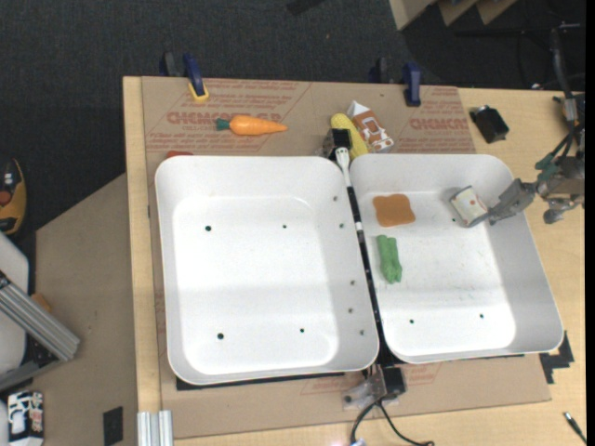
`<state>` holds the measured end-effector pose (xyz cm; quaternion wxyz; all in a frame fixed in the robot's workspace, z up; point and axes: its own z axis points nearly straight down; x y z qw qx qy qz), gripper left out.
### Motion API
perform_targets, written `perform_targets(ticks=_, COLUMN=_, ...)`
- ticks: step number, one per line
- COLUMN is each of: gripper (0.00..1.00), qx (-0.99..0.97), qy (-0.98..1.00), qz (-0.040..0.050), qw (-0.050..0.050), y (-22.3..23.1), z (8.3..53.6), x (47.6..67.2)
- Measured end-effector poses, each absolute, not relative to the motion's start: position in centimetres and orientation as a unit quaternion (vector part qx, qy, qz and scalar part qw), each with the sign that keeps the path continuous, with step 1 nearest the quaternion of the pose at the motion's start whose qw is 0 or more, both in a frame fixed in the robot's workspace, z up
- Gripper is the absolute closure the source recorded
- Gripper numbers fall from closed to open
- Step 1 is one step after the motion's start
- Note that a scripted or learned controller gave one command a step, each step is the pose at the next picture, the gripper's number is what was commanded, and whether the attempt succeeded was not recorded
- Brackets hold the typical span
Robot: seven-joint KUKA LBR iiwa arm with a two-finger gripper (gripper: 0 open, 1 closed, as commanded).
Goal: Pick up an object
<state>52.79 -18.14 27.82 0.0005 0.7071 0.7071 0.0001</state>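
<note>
Grey metal claw (483, 214) with teal-tinged wrist parts.

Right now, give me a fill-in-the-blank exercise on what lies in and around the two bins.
1. The green object lies in the ___ bin as the camera sees them.
2. The orange-brown patch lies in the same bin as the ___ object.
3. The toy carrot rests on the ___, outside both bins.
4. The small grey block lies near the right bin's ___ edge.

Missing words: right; green; cardboard; right

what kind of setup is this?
Likely a robot grasping test bench in a lab: two white bins clamped to a cardboard-covered board, toy food such as a carrot, and dark carpet.
</note>
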Motion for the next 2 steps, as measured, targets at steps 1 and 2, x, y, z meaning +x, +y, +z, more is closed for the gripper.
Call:
perform_targets(ticks=1, gripper=0.0, qx=0.707, qy=0.708, qz=-0.0003, qw=-0.002, y=-15.9, z=7.7, x=56.3)
perform_targets(ticks=2, gripper=0.0, qx=0.704, qy=0.71, qz=0.002, qw=0.002, y=-11.5, z=8.6, x=63.9)
